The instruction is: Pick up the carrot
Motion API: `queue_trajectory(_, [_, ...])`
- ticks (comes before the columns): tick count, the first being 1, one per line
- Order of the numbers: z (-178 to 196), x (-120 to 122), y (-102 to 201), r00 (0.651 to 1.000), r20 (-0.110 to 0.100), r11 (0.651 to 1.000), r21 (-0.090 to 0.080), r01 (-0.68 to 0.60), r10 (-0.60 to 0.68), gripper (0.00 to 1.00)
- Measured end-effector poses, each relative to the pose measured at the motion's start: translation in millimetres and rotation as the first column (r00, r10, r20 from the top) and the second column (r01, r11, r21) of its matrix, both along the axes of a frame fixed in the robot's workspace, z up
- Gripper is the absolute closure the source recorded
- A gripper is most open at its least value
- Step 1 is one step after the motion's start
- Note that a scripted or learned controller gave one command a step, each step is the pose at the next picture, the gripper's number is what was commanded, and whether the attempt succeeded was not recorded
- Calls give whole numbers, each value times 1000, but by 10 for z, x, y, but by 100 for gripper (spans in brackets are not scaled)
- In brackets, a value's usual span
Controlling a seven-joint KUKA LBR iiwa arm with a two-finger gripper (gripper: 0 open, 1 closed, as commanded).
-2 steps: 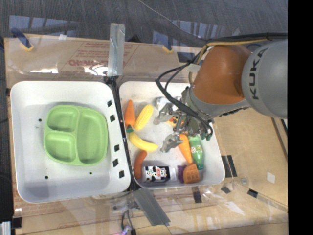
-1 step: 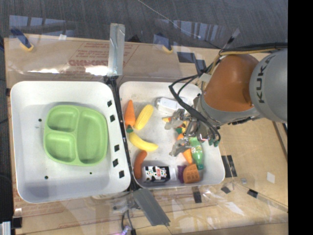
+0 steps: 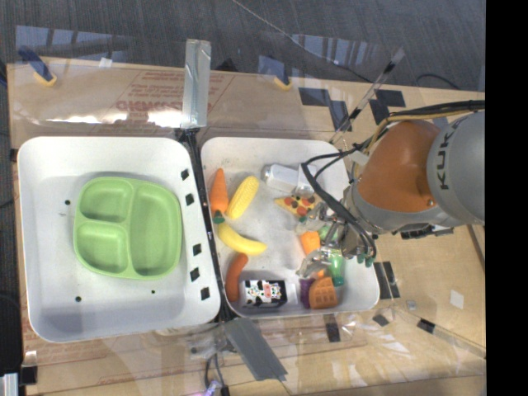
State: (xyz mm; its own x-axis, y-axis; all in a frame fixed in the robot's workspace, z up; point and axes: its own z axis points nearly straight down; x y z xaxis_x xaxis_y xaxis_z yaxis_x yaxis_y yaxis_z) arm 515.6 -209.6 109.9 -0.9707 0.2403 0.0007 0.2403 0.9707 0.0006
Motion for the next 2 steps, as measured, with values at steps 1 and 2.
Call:
queue_trajectory(1, [-169,-68,337,1000,3,1000,-1,-14,14,0])
queue_trajectory(2, [-60,-51,344,1000,5,1000,-2,-21,21,100])
